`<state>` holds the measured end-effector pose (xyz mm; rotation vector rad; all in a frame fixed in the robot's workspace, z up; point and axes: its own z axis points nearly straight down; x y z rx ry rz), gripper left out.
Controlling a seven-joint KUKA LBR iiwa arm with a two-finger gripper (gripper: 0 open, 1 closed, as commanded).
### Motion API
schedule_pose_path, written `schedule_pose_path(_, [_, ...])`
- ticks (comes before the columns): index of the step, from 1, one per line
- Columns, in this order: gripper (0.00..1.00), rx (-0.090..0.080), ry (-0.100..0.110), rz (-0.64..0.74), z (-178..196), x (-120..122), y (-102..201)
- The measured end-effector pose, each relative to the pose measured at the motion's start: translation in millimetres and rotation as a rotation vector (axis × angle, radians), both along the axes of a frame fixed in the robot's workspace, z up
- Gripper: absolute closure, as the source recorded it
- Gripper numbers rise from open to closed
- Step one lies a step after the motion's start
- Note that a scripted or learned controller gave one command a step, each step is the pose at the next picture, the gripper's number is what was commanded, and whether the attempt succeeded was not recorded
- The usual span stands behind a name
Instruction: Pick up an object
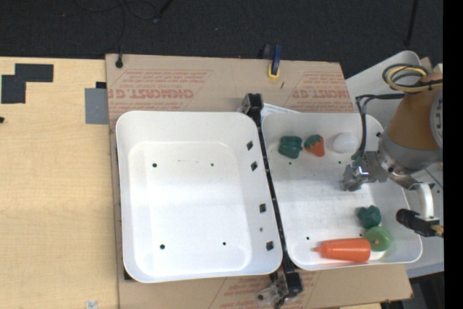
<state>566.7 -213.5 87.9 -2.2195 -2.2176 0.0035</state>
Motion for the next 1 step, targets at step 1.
schedule_pose_path(1, [1.0,-0.001,-0.004,0.002,-0.2,21.3,-0.1])
